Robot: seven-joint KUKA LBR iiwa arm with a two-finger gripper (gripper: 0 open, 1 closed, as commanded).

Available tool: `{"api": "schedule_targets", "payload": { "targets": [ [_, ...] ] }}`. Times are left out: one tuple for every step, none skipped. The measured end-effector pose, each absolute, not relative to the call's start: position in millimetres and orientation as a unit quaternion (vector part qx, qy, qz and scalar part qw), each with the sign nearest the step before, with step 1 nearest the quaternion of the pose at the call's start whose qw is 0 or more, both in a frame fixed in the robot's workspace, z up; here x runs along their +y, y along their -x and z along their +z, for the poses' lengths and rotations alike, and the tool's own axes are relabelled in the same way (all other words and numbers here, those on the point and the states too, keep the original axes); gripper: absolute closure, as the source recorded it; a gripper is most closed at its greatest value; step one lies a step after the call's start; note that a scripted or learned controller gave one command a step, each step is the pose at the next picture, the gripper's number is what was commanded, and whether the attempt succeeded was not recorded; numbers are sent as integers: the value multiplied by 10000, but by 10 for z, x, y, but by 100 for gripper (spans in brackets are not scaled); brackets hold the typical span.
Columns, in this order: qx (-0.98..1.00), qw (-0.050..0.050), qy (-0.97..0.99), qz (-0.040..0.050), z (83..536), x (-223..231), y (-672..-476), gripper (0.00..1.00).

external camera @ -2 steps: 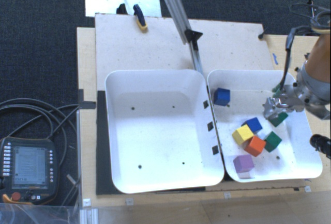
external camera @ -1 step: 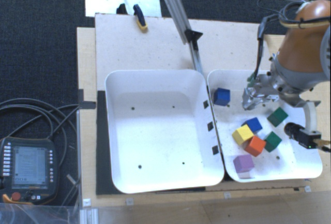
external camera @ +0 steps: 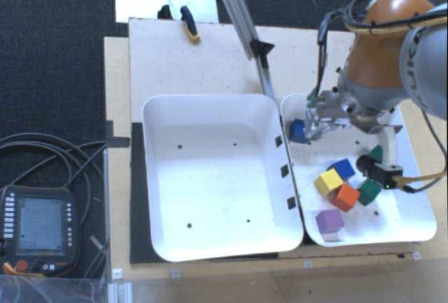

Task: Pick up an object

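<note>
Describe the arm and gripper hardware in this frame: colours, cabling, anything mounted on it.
The arm is grey with a rounded orange band above the wrist. Black cables loop over the top of the orange section and run down its side toward the wrist. The gripper is a small metallic silver assembly with two fingers. A small black module hangs off the wrist on a white bracket, with a thin cable trailing from it.

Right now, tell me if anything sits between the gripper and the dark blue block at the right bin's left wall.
Nothing visible does. The gripper hangs right beside the dark blue block, with only bare bin floor around them. The other blocks lie clustered lower right, off that path.
</note>
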State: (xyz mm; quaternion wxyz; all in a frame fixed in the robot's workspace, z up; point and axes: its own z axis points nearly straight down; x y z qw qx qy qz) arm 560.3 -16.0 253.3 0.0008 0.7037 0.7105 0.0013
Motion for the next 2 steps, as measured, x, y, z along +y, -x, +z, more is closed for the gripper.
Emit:
{"api": "schedule_targets", "payload": {
  "targets": [
    [7107, 16, -7035, 21, 2627, 320, -5859, 100],
    [7105, 9, -7037, 20, 2638, 713, -6078, 100]
  ]
}}
